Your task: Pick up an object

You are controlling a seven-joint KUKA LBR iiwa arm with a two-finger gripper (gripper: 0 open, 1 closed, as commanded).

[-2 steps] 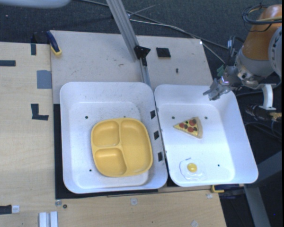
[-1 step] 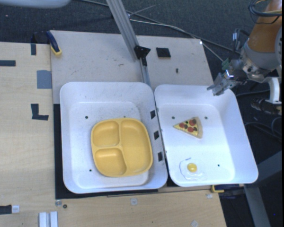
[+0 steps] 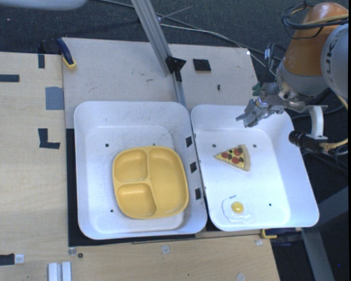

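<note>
The gripper (image 3: pixel 250 117), jaw state impossible to tell, hangs over the right bin's (image 3: pixel 292 174) far edge; the flat pizza slice (image 3: pixel 234 157) could slip a pinch

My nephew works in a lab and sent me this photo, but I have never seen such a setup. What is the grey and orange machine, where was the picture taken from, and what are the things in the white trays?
The grey and orange machine is a robot arm reaching in from the right. The one camera is fixed above the bench and looks down at a slant. At the arm's tip is its hand, over the far edge of the right bin; nothing shows between its fingers. In that bin lie a toy pizza slice and, nearer the camera, a toy fried egg. The left bin holds a yellow divided plate. The arm is meant to pick up an object.
</note>
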